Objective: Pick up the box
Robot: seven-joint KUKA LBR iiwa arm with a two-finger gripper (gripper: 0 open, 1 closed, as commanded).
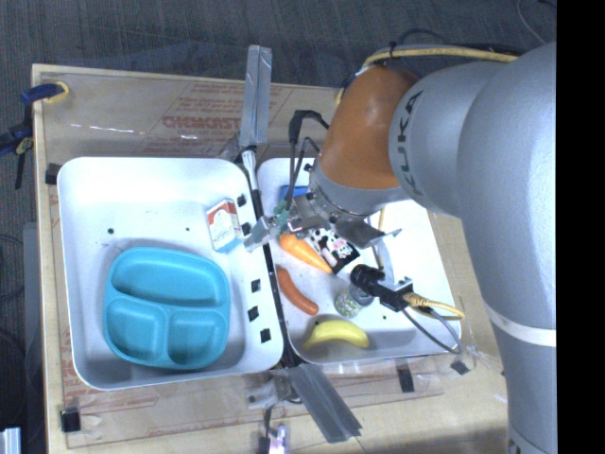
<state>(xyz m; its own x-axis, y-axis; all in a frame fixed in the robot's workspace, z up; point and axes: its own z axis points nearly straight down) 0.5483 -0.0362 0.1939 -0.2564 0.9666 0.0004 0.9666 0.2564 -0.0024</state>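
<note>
Though the pincer (284,218) hangs low over the divider between the bins, I cannot tell its state (the wrist hides it). The box (222,224) lies just left of it, in the left bin (85,187), long axis roughly up the view; red-and-white label illegible. "KUKA" reads on the arm (406,140).

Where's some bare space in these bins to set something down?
Left bin: bare floor along the back wall, above the blue tray and left of the small box. Right bin: crowded, with the carrot, sausage, banana and the arm overhead.
</note>
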